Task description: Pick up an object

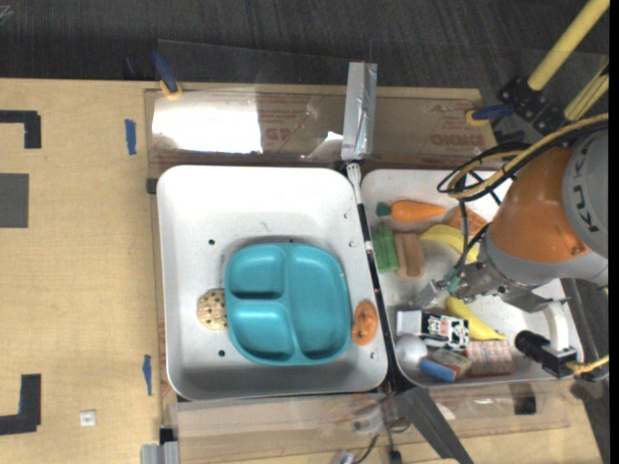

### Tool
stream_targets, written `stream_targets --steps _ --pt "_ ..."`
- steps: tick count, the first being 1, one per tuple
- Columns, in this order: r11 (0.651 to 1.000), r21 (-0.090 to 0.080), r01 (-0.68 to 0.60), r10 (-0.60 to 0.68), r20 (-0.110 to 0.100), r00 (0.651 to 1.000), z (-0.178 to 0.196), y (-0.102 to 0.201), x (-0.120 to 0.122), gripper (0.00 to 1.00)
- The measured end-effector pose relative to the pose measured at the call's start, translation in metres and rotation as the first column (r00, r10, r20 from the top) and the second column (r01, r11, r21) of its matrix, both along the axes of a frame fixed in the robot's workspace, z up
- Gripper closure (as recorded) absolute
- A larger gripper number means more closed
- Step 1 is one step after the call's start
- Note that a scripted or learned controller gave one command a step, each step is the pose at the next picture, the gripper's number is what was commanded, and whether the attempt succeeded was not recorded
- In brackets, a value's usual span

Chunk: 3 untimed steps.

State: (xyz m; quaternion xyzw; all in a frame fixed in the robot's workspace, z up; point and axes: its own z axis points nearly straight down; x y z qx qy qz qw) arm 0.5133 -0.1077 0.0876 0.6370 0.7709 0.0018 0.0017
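Nearest us, along the front of the right bin (542,387), we see a heap of small things: a grey rounded piece (410,351), a blue bit (437,368), a black-and-white carton (446,331) and a clear packet (489,356). A banana (472,319) lies just behind them, touching the carton.

The gripper (458,280) hangs right over that banana, low in the bin; the wrist hides its working end, so we cannot tell whether it is open or closed, nor whether it has hold of anything.

We judge the banana the likeliest target. It looks like a light toy, smooth and curved, so it could slip or roll; we would take it across the thick middle, not at a tapering tip.

Further back lie a tan block (411,255), a green piece (386,249), a second banana (446,239) and a carrot (417,212).

In the left bin (251,193) a teal tray (288,302) sits with a cookie (212,308) touching its left side and an orange lump (365,323) just beside its right.
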Motion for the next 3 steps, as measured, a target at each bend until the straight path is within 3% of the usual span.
stream_targets --steps 1,2,3 --pt "1.0 -0.002 0.002 -0.002 0.009 1.0 0.012 0.0 0.003 1.0" --pt "1.0 0.003 0.001 -0.001 0.005 1.0 0.101 0.089 0.04 1.0" --pt "1.0 -0.001 0.013 -0.013 0.0 1.0 0.135 0.082 0.04 1.0"
